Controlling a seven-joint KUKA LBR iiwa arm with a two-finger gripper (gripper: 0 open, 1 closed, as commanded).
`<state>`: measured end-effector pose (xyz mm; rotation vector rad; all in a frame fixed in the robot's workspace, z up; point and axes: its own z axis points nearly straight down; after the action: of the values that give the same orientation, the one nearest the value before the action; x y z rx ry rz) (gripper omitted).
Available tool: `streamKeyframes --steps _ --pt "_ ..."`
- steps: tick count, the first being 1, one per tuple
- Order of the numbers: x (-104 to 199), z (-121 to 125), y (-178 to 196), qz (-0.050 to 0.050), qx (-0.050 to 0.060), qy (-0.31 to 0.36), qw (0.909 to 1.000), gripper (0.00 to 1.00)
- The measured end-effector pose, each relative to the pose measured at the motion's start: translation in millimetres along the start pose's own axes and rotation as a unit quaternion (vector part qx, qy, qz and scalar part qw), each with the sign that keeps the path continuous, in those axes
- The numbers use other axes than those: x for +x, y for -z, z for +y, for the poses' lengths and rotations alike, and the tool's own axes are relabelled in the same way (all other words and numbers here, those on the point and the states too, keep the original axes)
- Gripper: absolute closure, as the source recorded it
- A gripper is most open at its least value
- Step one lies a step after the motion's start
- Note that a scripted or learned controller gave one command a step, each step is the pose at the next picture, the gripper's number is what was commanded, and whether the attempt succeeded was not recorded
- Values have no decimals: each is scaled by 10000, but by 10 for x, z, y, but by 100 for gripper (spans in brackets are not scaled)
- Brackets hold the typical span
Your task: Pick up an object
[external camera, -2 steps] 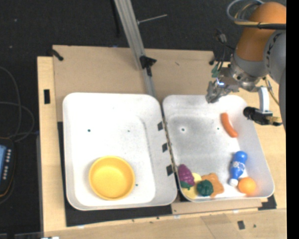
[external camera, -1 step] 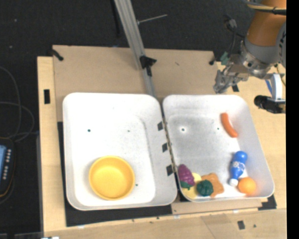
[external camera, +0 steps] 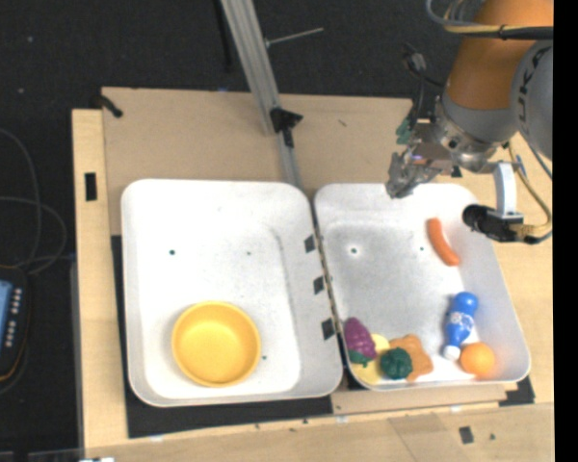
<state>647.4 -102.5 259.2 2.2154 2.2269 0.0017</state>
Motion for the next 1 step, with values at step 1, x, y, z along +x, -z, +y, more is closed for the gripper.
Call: streamKeyframes --steps 1 --pt "480 -280 -112 0 13 0 10000 100"
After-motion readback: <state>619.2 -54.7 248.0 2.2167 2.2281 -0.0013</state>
